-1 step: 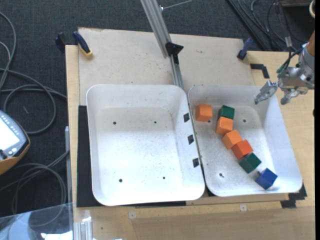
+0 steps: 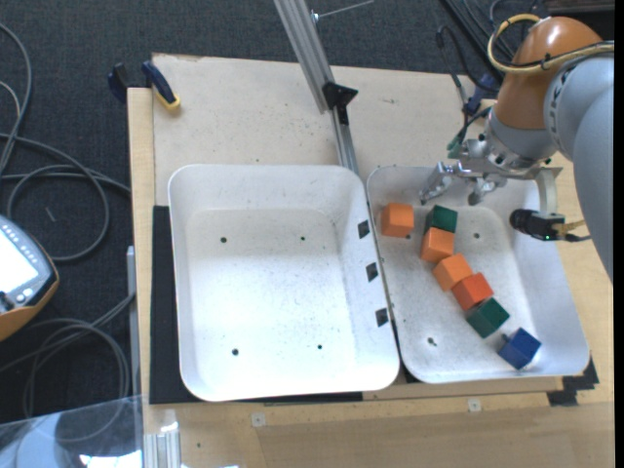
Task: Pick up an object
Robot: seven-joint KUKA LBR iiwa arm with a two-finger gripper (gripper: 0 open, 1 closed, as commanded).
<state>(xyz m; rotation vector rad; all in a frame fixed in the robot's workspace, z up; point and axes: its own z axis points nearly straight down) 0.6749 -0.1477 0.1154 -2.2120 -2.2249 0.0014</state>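
Bench [image 2: 244, 115] carries two white bins side by side. Left bin [image 2: 195, 203] has no blocks that I can see; right bin [image 2: 546, 291] holds all the blocks. Arm [image 2: 575, 105] reaches in from the right, orange band above the wrist.

Pincer [image 2: 450, 185] hangs over the far end of the right bin, fingers spread, nothing between them. It sits just above the upper green block [image 2: 443, 218], with an orange block [image 2: 397, 219] just to that block's left.

The rest run in a slanted line toward the near right corner: orange [image 2: 437, 245], orange [image 2: 452, 269], red-orange [image 2: 473, 289], green [image 2: 487, 316], blue [image 2: 520, 347]. Several touch or nearly touch.

Risks as I judge them:
- Crowding. The green block touches the orange one below it, so a finger could land on a neighbour and push the row instead of closing round one block.
- Blocks lie at odd angles; fingers meeting corners instead of faces could squeeze the block out.
- Bin wall is near; descent close to it could catch the rim.
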